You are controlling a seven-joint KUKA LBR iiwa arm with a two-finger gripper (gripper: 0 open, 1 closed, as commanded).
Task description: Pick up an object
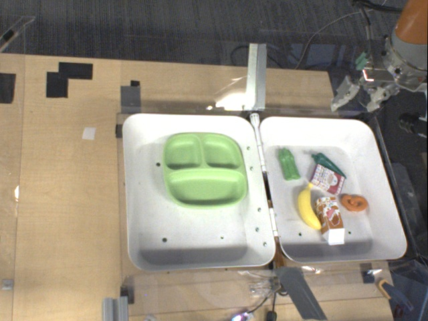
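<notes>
Gripper (pixel 361 93) hovers at two o'clock beyond the right bin (pixel 381 152), fingers spread, nothing held. Banana (pixel 307 208) and carton (pixel 330 221) touch, so the grab may snag both.

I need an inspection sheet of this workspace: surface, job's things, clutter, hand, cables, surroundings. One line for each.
Surface: wooden bench bearing a left bin and a right bin, both white, side by side.
Job's things: in the right bin, a green bottle, a banana, a small carton, a brown packet and a pretzel-like piece.
Clutter: green divided plate in the left bin.
Hand: the hand hangs beyond the right bin's far corner, open, holding nothing.
Cables: dark cables on the floor behind the arm; some wires at the near edge.
Surroundings: dark carpet; black marks on the bench.
</notes>
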